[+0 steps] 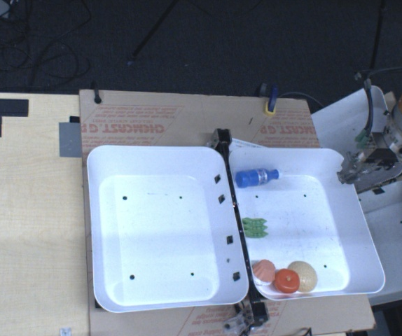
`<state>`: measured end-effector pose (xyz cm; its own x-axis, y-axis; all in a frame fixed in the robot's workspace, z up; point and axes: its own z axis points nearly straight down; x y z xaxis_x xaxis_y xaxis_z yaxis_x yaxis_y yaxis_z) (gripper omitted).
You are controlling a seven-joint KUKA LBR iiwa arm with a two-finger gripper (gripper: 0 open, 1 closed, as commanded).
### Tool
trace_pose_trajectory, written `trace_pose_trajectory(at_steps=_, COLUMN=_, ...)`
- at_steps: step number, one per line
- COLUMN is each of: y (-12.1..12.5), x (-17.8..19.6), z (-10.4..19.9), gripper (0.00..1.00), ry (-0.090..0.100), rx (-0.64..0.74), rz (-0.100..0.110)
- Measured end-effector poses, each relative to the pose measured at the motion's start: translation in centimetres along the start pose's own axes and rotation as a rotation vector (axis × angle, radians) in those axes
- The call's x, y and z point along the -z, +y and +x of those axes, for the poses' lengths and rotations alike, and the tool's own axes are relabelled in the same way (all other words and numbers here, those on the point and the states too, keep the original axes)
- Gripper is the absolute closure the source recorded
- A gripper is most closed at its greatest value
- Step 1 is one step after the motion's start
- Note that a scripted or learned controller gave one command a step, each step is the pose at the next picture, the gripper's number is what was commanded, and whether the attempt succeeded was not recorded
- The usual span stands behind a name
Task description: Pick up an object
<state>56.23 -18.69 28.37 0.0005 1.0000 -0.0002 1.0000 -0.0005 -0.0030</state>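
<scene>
The right bin (pixel 341 243) holds a blue bottle (pixel 256 177) lying on its side near the far left corner. A small green object (pixel 255 227) lies by the bin's left wall. In the near left corner sit a pink round piece (pixel 263 270), a red round piece (pixel 286 281) and a tan round piece (pixel 304 274), packed together. My gripper (pixel 361 165) hovers at the right bin's far right rim, away from all the objects. Nothing shows between its fingers.
The left bin (pixel 159 229) stands beside the right one, joined by a black divider with clips (pixel 230 215). Both rest on a cardboard sheet (pixel 187 121) over a wooden bench. A yellow and blue clamp (pixel 271 102) sits at the cardboard's far edge.
</scene>
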Motion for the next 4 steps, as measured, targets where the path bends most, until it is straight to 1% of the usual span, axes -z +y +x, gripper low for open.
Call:
trace_pose_trajectory(at_steps=1, y=0.7, x=9.2, z=-1.2, gripper=1.00, ry=-0.004, rx=0.002, rz=-0.011)
trace_pose_trajectory(at_steps=2, y=-1.4, x=11.5, z=-2.7, gripper=1.00, ry=-0.001, rx=0.000, rz=-0.004)
trace_pose_trajectory(at_steps=3, y=-5.9, x=13.0, z=-2.6, gripper=1.00, ry=0.001, rx=0.000, rz=-0.002)
trace_pose_trajectory(at_steps=4, y=-5.0, x=7.2, z=-2.6, gripper=1.00, ry=0.001, rx=0.000, rz=0.002)
